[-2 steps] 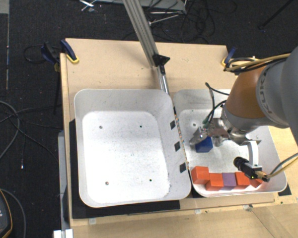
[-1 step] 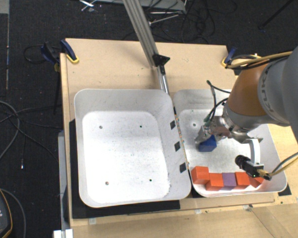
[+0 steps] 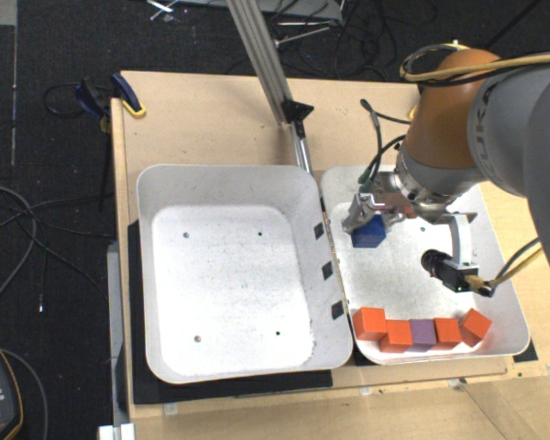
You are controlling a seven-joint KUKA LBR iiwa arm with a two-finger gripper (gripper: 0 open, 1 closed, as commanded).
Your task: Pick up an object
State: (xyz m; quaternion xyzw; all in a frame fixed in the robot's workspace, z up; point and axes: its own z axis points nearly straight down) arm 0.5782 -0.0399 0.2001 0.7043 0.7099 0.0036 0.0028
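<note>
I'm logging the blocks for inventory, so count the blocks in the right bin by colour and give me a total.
Orange blocks: 4, along the near edge of the right bin, at and
Purple block: 1, in that row
Blue block: 1, at the gripper
Total: 6

Robotics lab: bench, loose cables.

I see my bench through one fixed camera, set high above it and looking down at a slant. It stands far enough back to take in both white bins, the left bin and the right bin, the wooden bench top and dark floor beyond. My arm comes in from the right side, large and close to the lens
</note>
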